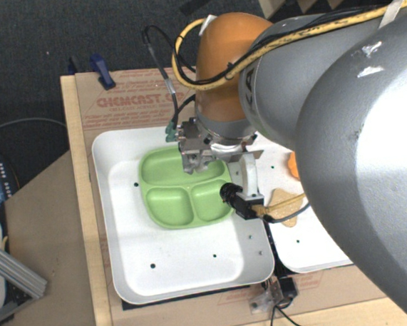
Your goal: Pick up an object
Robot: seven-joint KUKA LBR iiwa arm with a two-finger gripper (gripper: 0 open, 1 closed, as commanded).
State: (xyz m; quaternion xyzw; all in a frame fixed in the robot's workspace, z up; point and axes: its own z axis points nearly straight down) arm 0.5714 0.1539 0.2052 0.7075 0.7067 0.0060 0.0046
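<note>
Over the green tray (174, 197) hangs the pincer (202, 162) (its opening hidden).

The grey arm (341, 109) reaches in from the right, wrist bent downward.

Bench (93, 205): brown board top, red print along the far edge. Two white bins side by side on it: left bin (123, 224), right bin (305, 249) largely under the arm. Blue clamp (101, 69) at far-left edge.
</note>
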